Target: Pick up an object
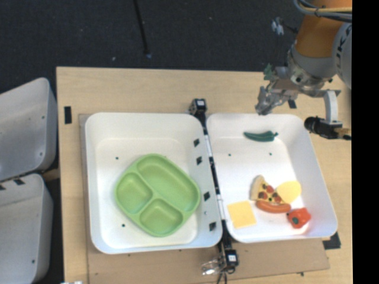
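Gripper (267, 104): hung above the far rim of the right bin (308, 136), near its far corner; fingers too small and blurred to tell whether spread or pressed together; nothing seen between them.

Right bin: lay directly below and toward the near side of the gripper. Bare white floor just beneath the gripper, broken only by a green chilli pepper (261, 135), lying flat and slightly nearer than the gripper, close to the far wall. Open floor between the pepper and the near cluster.

Near cluster, well apart from the gripper, at the bin's near right corner: pizza slice (264, 189); red sausage (273, 206) touching the slice's near edge; yellow round piece (289, 190) just right of the slice; yellow square slab (241, 214) to the left of the sausage; red-orange piece (299, 218) nearest the corner.

Left bin (95, 158): far to the gripper's left, past the shared divider; held a green compartment plate (156, 194) with three wells.

Desk (148, 90): bare wood strip beyond both bins.

No legible writing.
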`<state>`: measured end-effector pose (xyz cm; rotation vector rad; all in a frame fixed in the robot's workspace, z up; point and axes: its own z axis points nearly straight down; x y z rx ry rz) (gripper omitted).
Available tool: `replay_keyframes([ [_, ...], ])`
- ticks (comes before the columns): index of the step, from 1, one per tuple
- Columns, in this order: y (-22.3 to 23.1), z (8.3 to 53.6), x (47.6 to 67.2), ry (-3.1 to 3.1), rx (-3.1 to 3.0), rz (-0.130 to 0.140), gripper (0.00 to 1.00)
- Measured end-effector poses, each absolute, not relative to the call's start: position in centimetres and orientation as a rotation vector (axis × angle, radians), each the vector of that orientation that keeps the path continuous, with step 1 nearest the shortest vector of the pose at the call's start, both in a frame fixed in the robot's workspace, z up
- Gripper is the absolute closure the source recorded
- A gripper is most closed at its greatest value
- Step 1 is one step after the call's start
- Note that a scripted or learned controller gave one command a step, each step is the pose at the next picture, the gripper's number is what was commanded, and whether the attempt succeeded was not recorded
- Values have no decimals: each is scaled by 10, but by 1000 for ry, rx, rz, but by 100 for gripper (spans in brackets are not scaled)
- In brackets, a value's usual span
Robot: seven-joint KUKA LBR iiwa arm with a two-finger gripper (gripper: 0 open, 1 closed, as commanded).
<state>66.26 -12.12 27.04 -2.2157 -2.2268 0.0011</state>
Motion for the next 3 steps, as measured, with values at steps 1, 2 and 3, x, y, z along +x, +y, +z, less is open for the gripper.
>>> replay_keyframes([
  [1, -68, 274, 653, -2227, -2215, 0, 100],
  [2, -19, 254, 637, -2226, -2214, 3, 100],
  [3, 34, 257, 619, -2227, -2214, 1, 100],
])
